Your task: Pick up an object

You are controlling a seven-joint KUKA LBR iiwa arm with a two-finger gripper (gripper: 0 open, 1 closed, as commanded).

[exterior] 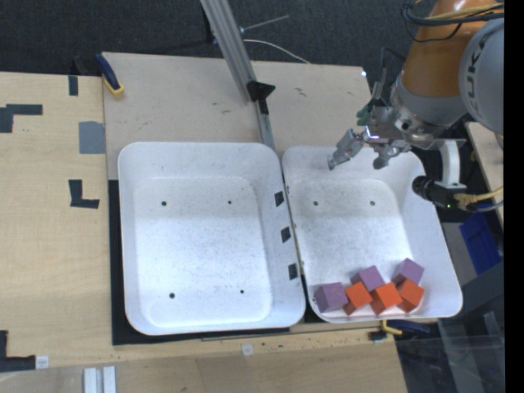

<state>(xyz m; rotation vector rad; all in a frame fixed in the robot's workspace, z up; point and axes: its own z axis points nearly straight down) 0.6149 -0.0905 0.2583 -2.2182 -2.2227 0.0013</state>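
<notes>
Pale wooden counter [49, 219] carries two shallow white plastic bins side by side. Small purple and orange foam cubes [372, 289] huddle touching one another in the near corner of the right-hand bin [352, 219]; the left-hand bin [196, 236] sits beside it. At the right bin's far edge, well apart from the cubes, the metal two-fingered pincer [360, 152] hangs with fingers spread wide, holding nothing. A good pick probably means travelling to the cluster and choosing an outer cube, such as the purple one [331, 295] at its left end, so the fingers straddle it alone.

Grey arm with orange band [446, 43] enters from right; claw [360, 155] open, nothing between fingers, above far edge of right shallow white bin [426, 219]. Purple and orange foam cubes [372, 289] clustered at near edge. Left shallow white bin [131, 219] alongside on tan wooden surface [49, 219].
</notes>
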